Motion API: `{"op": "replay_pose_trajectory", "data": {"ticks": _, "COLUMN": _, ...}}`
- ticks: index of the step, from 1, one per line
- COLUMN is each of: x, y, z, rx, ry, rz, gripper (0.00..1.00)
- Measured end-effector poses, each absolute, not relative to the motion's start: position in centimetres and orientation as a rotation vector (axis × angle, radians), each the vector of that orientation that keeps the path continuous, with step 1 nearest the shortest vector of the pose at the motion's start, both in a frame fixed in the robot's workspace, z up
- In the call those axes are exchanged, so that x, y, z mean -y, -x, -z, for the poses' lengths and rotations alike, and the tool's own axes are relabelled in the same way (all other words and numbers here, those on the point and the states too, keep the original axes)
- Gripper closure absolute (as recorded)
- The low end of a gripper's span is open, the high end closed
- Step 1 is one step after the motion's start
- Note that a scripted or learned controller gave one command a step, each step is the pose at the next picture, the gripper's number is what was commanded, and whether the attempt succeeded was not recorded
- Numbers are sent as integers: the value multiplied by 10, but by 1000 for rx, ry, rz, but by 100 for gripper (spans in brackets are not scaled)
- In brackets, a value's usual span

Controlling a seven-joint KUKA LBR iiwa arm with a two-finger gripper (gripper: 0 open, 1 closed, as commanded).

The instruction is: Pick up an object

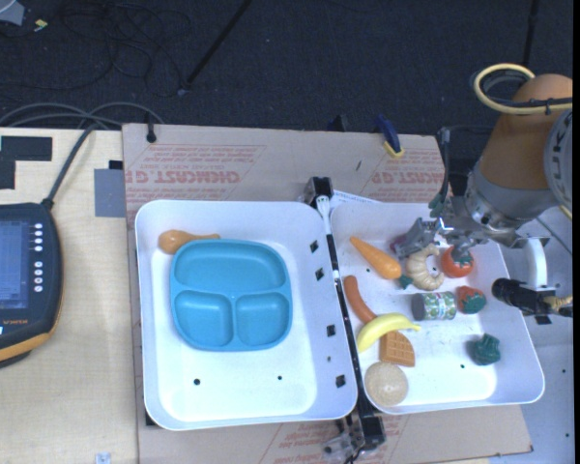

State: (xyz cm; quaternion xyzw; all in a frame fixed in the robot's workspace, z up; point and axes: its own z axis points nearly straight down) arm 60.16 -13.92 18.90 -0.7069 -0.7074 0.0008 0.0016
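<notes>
The claw (433, 243) is hovering just above the croissant (425, 271), carrot (378, 257) to its left; whether it's clenched I cannot tell, so it's needing to be descending straight, centred

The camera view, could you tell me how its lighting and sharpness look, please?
In the camera view, light is even and soft on both white bins, with no hard glare; the floor above the bench is dark; the blue tray reads crisply; the gripper and small toys around it look slightly soft; the screen at left glows pale blue.
</notes>
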Motion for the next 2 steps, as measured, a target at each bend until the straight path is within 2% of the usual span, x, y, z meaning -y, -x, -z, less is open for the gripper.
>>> {"op": "replay_pose_trajectory", "data": {"ticks": 1, "x": 80, "y": -549, "z": -228, "rx": 2222, "ry": 2213, "rz": -1, "gripper": 0}}
{"op": "replay_pose_trajectory", "data": {"ticks": 2, "x": 84, "y": -551, "z": -235, "rx": 2217, "ry": 2217, "rz": -4, "gripper": 100}}
